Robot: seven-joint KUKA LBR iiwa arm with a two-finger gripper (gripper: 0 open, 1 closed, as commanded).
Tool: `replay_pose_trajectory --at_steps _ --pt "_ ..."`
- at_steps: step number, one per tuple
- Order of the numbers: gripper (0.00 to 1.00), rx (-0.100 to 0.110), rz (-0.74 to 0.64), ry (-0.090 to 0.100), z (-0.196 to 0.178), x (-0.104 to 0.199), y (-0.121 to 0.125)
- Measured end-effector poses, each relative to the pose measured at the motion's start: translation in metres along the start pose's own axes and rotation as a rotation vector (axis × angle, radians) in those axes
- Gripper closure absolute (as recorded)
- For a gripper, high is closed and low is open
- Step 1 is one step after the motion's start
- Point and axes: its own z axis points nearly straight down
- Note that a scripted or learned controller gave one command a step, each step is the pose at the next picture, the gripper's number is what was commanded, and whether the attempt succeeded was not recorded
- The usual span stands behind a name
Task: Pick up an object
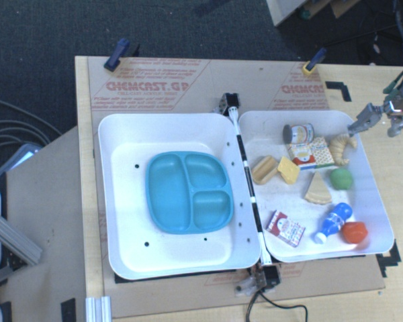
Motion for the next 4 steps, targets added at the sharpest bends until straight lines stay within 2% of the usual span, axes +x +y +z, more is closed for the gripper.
replay_pose_trajectory --at_steps 1,2,3,4 --pt "0.00 0.004 -0.001 0.002 0.125 -0.007 0.051" --pt "0.00 0.004 -0.004 0.018 0.195 0.000 0.086" --pt "1.00 -0.009 -0.006 0.004 0.182 -0.003 0.088" --pt "1.00 -0.004 -0.001 0.000 0.124 0.064 0.086"
